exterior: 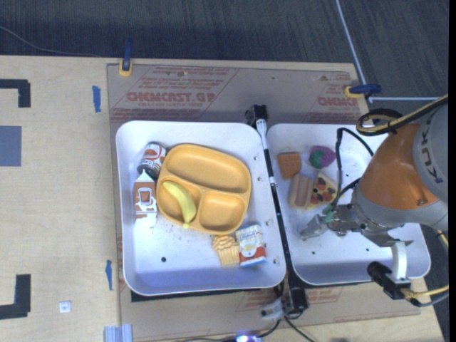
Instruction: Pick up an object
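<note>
- Camera view: the gripper (313,228) hangs low over the right bin (356,273), near the bin's middle, pointing left; whether it is released or clenched I cannot tell, and nothing is seen gripped in it.
- Just beyond it, toward the far side, lies a tan wooden block (301,190), with a pizza slice toy (324,189) touching its right edge.
- Farther still sit an orange-brown cube (289,164) and, to its right, a purple and green toy (322,157); these two are apart from each other.
- All four things are in the far left part of the right bin, none touching the gripper.
- The arm (399,184), grey with its orange band, reaches in from the right and covers the right part of that bin.
- In the left bin (135,262) an orange divided plate (206,169) takes up the middle, with a banana (182,201) lying in its near left compartment.
- At the plate's far left a can (150,161) lies tipped, and just nearer than it is a small brown and white carton (144,199).
- At the plate's near right edge rest a waffle-like yellow piece (226,249) and, just right of it, a small printed box (251,246).
- Both bins sit on a brown sheet (214,91) held by clamps at the far edge.
</note>
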Controlling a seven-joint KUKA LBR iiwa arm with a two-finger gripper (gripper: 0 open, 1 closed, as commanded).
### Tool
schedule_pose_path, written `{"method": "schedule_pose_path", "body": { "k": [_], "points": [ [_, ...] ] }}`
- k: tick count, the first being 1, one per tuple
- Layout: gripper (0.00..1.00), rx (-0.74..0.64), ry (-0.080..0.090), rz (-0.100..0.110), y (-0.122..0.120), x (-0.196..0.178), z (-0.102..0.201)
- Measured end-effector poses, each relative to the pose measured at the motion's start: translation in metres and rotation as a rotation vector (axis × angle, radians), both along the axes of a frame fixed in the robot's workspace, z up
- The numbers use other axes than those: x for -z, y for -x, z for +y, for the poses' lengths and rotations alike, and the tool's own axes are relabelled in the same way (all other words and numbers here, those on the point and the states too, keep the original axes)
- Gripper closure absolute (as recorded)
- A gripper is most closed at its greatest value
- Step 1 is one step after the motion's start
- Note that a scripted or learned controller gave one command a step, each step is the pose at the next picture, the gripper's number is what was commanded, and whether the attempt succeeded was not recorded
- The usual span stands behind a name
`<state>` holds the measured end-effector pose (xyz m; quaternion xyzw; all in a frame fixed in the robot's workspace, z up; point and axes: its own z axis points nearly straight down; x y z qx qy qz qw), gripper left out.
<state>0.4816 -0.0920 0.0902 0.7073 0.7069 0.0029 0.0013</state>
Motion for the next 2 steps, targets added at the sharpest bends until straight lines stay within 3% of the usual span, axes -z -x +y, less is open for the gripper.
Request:
{"method": "schedule_pose_path", "body": {
  "k": [2],
  "points": [
    [0.00,0.000,0.001,-0.002,-0.0003,0.0001,-0.0004]
  ]
}}
